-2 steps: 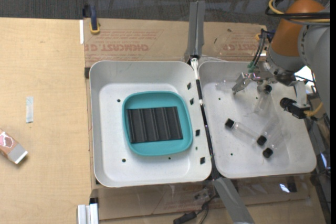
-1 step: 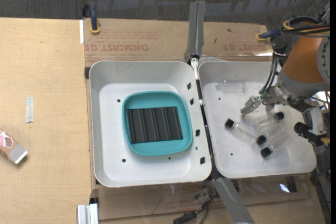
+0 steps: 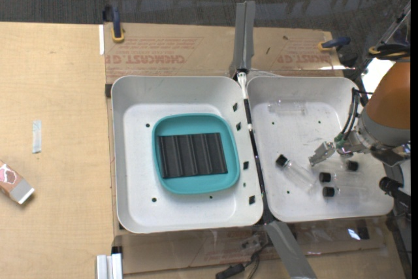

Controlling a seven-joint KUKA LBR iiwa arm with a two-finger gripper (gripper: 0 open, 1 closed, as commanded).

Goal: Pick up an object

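I reach in from the right over the right bin (image 3: 297, 91), my orange-banded wrist hanging above its right edge and my gripper (image 3: 322, 153) angled down and to the left, low over the floor of the bin. Whether I am spread or pressed together I cannot tell; the metal tip is small and slanted from this angle, and nothing is visibly pinched there. My likely targets are the small black pieces scattered on the white floor: one black piece (image 3: 282, 161) lies left of my tip and apart from it, a second black piece (image 3: 324, 176) sits just below my tip, a third black piece (image 3: 328, 191) lies nearer the front wall, and a fourth black piece (image 3: 352, 166) lies beside my wrist cabling. I judge I am held low and tilted so as to come at one of these from the side. They are tiny and well spaced, so none crowds another, but a small miss would close on bare plastic. The left bin (image 3: 130, 140) holds a teal tray (image 3: 163, 134) with dark ribs, well apart from my work across the divider (image 3: 247, 108) between the bins, so it does not stand in my way.
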